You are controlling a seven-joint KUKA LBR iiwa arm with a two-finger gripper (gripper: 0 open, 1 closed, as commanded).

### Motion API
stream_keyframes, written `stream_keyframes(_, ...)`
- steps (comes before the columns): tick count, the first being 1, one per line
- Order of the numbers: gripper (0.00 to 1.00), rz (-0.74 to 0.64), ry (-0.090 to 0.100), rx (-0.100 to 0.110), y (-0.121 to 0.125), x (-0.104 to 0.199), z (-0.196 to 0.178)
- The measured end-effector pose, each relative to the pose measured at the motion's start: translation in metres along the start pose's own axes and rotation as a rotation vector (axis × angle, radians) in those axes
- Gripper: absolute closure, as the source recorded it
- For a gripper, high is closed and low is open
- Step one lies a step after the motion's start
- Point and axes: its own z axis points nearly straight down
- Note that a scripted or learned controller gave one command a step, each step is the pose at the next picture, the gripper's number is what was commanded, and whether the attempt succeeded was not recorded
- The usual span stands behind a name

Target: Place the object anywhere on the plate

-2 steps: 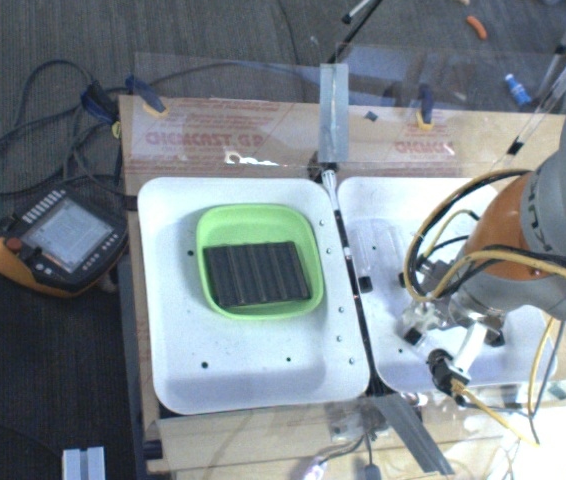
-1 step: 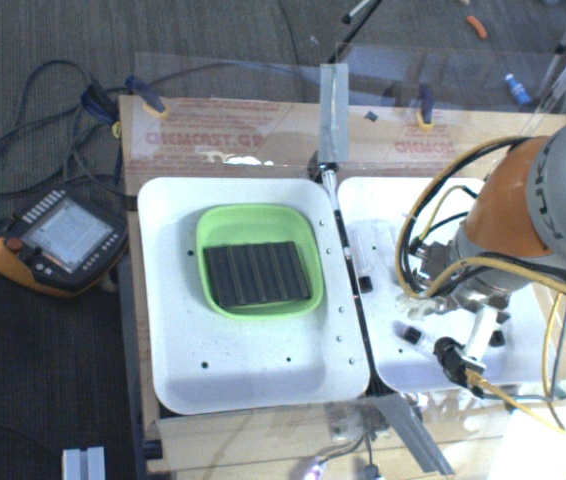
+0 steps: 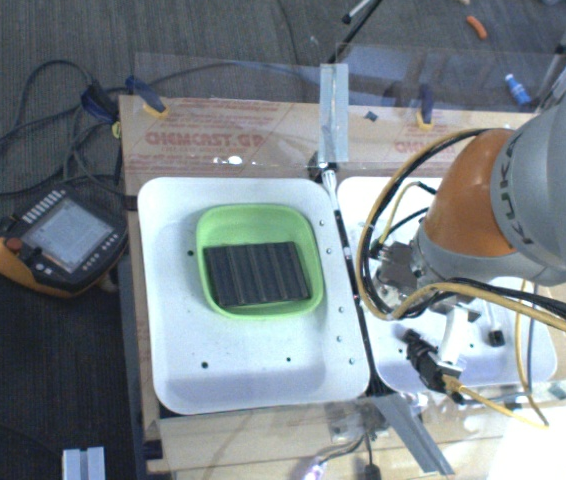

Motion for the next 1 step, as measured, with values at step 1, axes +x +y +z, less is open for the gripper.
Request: stream_keyframes(1,0.0,0.0,0.0,0.0,0.0,-0.0001,0.0)
